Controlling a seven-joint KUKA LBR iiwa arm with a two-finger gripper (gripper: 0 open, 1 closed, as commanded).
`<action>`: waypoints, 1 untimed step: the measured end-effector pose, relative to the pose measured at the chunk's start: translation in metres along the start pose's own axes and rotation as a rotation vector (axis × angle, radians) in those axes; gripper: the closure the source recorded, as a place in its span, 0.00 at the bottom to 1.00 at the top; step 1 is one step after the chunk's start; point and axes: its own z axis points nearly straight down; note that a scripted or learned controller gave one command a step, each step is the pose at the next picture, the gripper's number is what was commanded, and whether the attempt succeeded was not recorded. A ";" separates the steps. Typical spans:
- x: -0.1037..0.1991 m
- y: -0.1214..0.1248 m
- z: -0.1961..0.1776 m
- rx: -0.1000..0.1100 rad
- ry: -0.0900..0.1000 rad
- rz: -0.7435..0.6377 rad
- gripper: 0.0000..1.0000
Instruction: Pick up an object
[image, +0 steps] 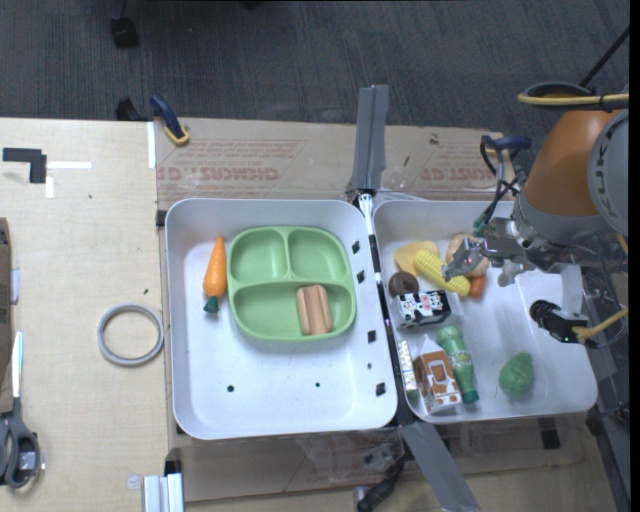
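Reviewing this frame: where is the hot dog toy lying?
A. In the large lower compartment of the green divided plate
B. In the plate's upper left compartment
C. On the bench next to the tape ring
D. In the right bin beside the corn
A: the hot dog lies in the wide lower compartment of the green plate, which sits in the left bin.

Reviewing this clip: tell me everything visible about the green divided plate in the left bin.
The green divided plate is pale green and looks like plastic, a rounded rectangle with three compartments: two smaller ones at the far side, one wide one at the near side. It lies flat, right way up, in the far half of the left bin. A toy hot dog lies in the wide compartment. A toy carrot lies just off its left rim.
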 end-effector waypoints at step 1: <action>0.015 0.053 0.050 -0.003 -0.001 -0.090 0.00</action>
